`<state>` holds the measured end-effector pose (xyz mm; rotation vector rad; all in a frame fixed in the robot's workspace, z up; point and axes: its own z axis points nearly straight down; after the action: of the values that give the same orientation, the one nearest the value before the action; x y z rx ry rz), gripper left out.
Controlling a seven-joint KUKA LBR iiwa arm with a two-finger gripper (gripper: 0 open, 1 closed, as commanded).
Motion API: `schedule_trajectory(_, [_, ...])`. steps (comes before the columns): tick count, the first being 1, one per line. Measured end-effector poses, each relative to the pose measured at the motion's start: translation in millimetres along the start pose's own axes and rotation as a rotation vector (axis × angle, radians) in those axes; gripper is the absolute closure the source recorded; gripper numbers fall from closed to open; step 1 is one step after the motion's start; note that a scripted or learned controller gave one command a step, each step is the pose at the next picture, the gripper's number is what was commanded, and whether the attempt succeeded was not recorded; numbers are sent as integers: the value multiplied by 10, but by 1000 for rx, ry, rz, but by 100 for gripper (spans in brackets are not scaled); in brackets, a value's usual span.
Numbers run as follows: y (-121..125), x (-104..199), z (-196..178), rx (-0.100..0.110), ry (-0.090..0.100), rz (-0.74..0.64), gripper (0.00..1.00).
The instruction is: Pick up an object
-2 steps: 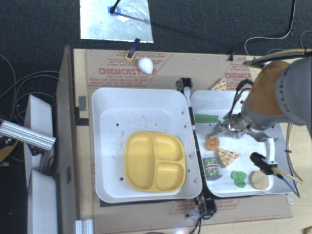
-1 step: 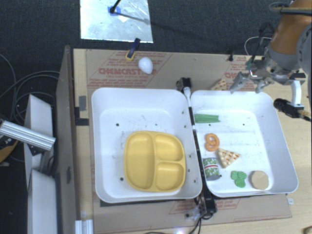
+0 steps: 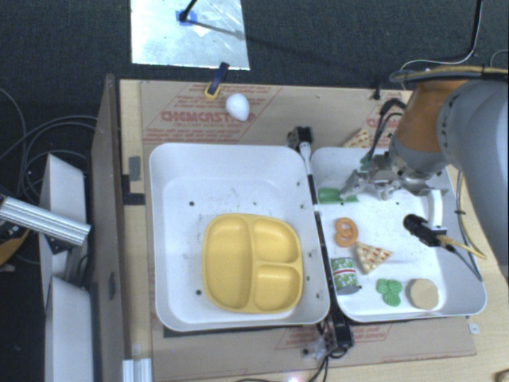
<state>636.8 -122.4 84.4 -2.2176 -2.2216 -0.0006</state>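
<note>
A shallow white left bin is noted on the bench, and a yellow divided plate is found lying flat in its near half, towards the wall shared with the neighbouring bin. A small white egg-shaped item is observed on the bench beyond the left bin, outside both bins. In the right bin, a flat green piece is recorded against the left wall, in the far half. An orange ring-shaped pretzel is seen nearer the camera, apart from the green piece. A small can with a green and red label is found close to the left wall, just beside a pale triangular wedge. A green leafy item and a tan round disc are noted side by side along the near wall. The gripper is lowered into the far part of the right bin, its tip directed towards the green piece and just beside it; contact cannot be confirmed. How far the gripper is opened cannot be told, and nothing is seen to be held. The grey arm with its orange band is seen entering from the right.
</note>
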Motion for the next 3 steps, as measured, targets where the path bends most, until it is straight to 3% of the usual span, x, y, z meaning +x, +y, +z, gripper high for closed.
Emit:
schedule_trajectory(1, [-551, 395, -37, -11, -4, 2, 0])
schedule_trajectory(2, [-1100, -343, -40, -11, -5, 8, 0])
schedule_trajectory(3, [-713, 10, -676, -11, -3, -6, 0])
